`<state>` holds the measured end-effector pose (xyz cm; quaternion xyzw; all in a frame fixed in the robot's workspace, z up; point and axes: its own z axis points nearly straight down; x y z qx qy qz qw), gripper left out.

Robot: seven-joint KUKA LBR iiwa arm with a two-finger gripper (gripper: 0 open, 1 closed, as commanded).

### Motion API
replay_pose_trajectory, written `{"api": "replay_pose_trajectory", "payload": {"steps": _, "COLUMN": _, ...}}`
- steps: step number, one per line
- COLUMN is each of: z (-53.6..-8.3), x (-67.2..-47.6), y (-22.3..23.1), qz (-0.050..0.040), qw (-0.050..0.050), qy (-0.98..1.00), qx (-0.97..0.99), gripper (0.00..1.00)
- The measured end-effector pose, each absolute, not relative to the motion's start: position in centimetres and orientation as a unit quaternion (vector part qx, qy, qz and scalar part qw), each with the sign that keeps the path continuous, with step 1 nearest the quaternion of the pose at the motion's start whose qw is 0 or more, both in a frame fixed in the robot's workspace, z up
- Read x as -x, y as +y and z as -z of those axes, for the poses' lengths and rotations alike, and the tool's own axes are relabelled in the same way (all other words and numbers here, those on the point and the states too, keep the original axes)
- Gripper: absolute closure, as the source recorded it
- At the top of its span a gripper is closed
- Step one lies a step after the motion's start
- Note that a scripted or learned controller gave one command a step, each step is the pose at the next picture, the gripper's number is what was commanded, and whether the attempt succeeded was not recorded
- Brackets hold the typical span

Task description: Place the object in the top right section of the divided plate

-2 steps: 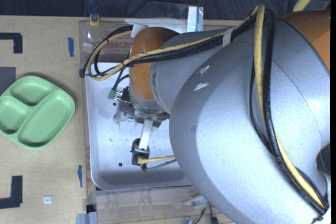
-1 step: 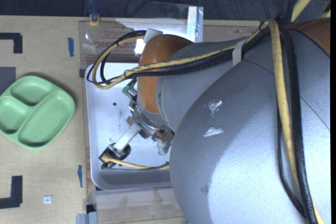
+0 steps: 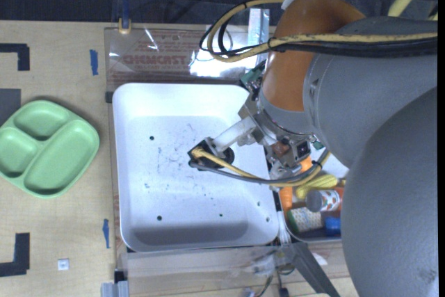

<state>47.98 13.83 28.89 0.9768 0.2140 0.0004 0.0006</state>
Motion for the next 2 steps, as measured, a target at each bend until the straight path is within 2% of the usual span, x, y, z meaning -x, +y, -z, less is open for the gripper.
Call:
{"api": "replay_pose_trajectory", "payload": {"steps": 1, "z": -29.8, "x": -48.0, "y": 13.9, "qz": -0.0001, "qw": 0.0, "qy": 0.214, "qx": -0.977, "gripper": 1.0}}
{"api": "replay_pose_trajectory", "payload": {"steps": 2, "z": -22.3, "x": -48.2, "y": 18.4, "qz": 0.0002, "qw": 0.0, "qy": 0.099, "qx": -0.995, "gripper": 1.0}}
